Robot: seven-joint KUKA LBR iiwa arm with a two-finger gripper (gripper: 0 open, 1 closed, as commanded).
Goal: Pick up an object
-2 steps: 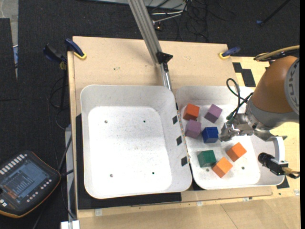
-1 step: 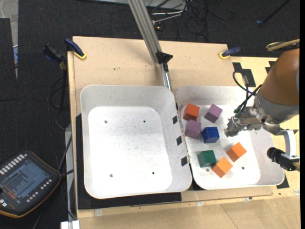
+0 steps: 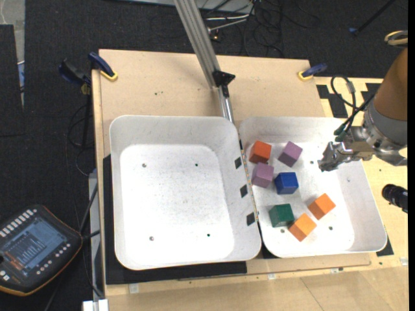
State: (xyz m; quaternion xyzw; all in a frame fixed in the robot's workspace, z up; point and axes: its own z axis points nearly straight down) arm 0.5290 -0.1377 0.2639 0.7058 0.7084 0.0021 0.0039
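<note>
Single overhead view. Far to the hand's left, a shallow white plastic bin (image 3: 123, 173) sits on the pale wooden desk (image 3: 168, 83), with nothing visible inside. Beside it, nearer the hand, a second shallow white plastic bin (image 3: 363, 238) carries seven small cubes. Closest to the divider lie an orange-red cube (image 3: 260, 151), a lilac cube (image 3: 262, 174) and a dark green cube (image 3: 281, 214). Nearer the hand come a purple cube (image 3: 291, 153) and a blue cube (image 3: 286, 182), the blue one touching the lilac one. Below the hand lie two orange cubes, one (image 3: 302, 227) just beside the green cube and one (image 3: 321, 206) a little closer to the hand. The grey two-finger hand (image 3: 327, 161) hovers over bare bin floor at the far right; how wide it is parted cannot be told, and nothing shows between its fingertips. Progress: no cube is lifted. The approach, closure and lift all appear outstanding; the purple cube lies nearest.
</note>
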